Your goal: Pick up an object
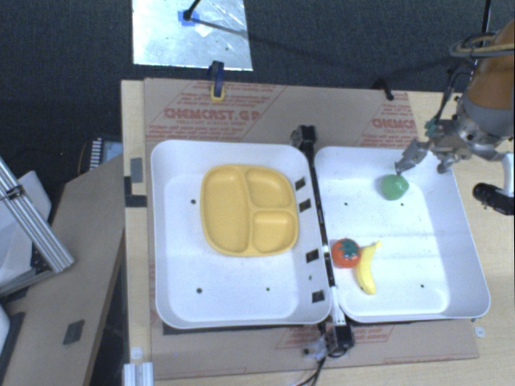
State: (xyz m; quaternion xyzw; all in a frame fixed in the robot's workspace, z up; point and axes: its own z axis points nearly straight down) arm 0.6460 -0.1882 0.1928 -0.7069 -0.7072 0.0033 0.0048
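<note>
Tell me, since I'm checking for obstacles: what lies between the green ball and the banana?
Bare white bin floor separates green ball from banana, seen in the camera view.

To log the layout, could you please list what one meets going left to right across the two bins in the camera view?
Yellow divided plate → red tomato-like toy → banana → green ball → gripper at the right bin's far edge.

yellow tray [245, 210], green ball [393, 186], yellow banana [366, 269], red-orange tomato [347, 252], white bins [173, 296].
</note>
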